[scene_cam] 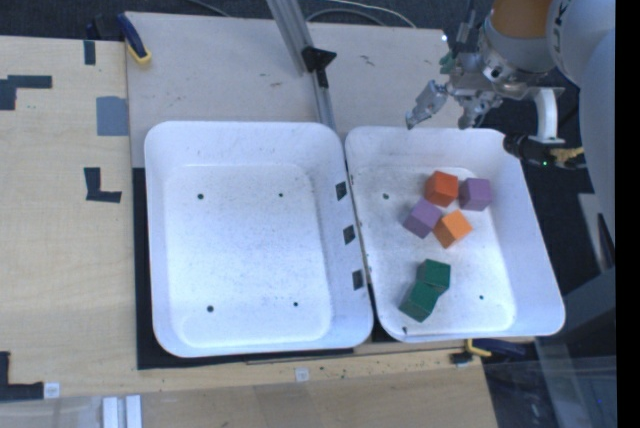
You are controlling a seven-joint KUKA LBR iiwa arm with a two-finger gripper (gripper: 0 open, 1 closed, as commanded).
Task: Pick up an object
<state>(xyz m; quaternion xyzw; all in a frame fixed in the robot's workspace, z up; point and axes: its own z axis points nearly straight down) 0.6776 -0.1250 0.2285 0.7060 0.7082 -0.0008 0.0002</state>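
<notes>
1. A grey arm (560, 6) with an orange band reaches in from the right of the camera view, above the far edge of the right bin (520, 301).
2. Its hand (441, 114) hangs over the far rim of that bin, well above the blocks, touching none of them.
3. The two fingers stand apart, one at the left (419, 110) and one at the right (468, 117), with nothing between them.
4. Nearer the camera than the hand, inside the right bin, lies a loose group of small blocks.
5. An orange block (441, 187) sits closest to the hand, almost straight below it in the view.
6. Just right of it, touching or nearly so, is a purple block (475, 193).
7. A second purple block (422, 217) lies a little nearer the camera and to the left, beside a second orange block (452, 228).
8. Farther from the hand, toward the near rim, two green blocks (426, 289) lie together; whether one rests on the other cannot be told.
9. To the hand's left, the left bin (160, 246) lies side by side with the right one on the table (60, 246).
10. A slanted metal pole (285, 11) rises from the table beyond the bins, left of the hand.
</notes>
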